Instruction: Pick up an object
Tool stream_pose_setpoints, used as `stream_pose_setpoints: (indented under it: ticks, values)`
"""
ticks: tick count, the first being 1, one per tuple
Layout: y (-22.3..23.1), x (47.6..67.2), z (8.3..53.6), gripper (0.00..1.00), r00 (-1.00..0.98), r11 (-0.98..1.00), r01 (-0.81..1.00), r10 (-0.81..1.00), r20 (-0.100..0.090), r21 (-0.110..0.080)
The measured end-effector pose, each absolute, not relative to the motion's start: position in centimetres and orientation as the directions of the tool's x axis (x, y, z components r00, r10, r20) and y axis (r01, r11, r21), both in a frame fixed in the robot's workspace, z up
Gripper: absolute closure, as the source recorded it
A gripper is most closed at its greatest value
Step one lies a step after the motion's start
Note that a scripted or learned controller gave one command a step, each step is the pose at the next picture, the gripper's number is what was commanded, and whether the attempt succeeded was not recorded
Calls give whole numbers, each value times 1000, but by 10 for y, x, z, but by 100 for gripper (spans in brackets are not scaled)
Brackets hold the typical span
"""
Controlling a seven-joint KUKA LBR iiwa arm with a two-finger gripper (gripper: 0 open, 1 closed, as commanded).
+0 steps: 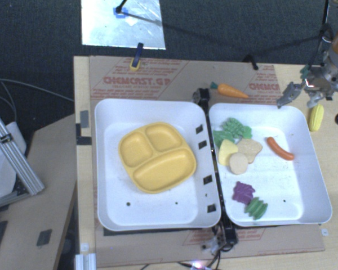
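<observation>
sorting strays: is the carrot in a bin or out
Out. The carrot lies on the cardboard behind the right bin, past its rim.

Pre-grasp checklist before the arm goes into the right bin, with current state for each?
1. Gripper free of any load: ok, nothing between its fingers.
2. Fingers spread for a grasp: ok, they stand apart.
3. Gripper above a target: not ok, it sits over the right bin's far right corner, away from the food.
4. Isolated target available: ok, the orange sausage lies apart from the rest.
5. Clustered items: not ok, the yellow wedge and tan rounds touch.
6. Stray items: not ok, a carrot and a corn cob lie outside the bins.
</observation>
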State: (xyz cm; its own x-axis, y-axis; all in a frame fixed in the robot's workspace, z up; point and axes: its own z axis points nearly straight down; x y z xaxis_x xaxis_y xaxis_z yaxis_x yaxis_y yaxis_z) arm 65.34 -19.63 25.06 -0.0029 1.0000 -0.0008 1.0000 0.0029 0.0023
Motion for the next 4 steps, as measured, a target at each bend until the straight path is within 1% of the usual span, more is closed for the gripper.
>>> stream_pose_setpoints:
  ticks: [1, 2, 3, 4]
  values:
    - [-152, 667, 85, 0, -7, 7, 1000, 1000, 4, -7]
    - [-84, 641, 89, 0, -6, 6, 1000, 1000, -9, 5]
    - [-57, 647, 117, 0, 2, -2, 1000, 1000, -2, -1]
    - [10, 624, 233, 0, -11, 11, 1000, 1000, 3, 13]
